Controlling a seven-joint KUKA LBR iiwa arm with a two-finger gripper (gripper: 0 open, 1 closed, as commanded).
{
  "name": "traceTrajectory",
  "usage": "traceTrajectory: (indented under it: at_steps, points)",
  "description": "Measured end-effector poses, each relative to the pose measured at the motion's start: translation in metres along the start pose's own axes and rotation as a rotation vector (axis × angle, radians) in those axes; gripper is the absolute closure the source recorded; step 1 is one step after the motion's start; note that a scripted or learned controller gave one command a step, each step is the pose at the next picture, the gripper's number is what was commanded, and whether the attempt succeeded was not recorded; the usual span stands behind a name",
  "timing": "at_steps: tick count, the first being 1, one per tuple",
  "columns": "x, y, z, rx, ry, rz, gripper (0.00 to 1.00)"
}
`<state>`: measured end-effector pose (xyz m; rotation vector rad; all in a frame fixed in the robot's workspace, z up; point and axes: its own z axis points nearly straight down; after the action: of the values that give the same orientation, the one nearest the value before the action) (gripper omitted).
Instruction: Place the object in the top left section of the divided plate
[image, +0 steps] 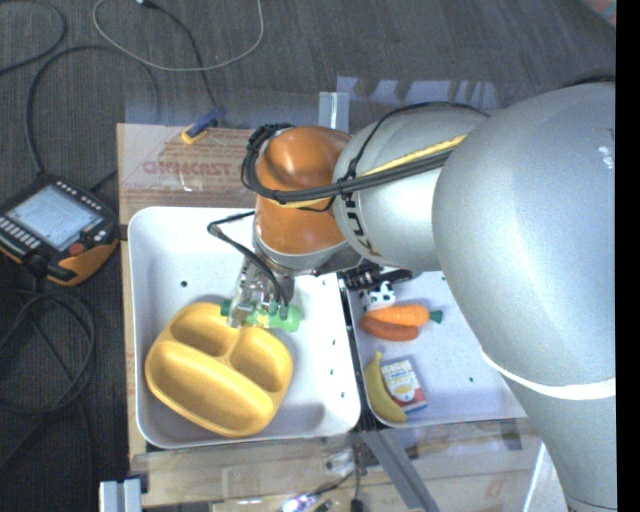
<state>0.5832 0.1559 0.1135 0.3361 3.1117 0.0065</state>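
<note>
The gripper (255, 303) hangs over the upper edge of the yellow divided plate (215, 375) in the left bin (150, 240), and a green object (280, 319) sits just beside its tips, over the plate's upper right rim; whether the claw is open, closed or gripping it cannot be told. Risk, as a judgement: a release here would likely drop it on the rim or the wrong section (the top left section lies further left). Its long axis appears roughly horizontal in the camera view, pointing right, though detail is too small to confirm.
</note>
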Motion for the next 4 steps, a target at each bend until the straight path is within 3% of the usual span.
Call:
traceTrajectory:
  at_steps: [1,2,3,4]
  points:
    - [-0.001,0.002,0.000,-0.006,-0.008,0.001,0.00]
    - [-0.005,-0.001,-0.010,-0.006,-0.015,0.006,1.00]
    - [-0.005,0.000,-0.019,-0.010,-0.017,0.007,1.00]
    - [-0.022,0.002,-0.004,-0.015,-0.007,-0.320,1.00]
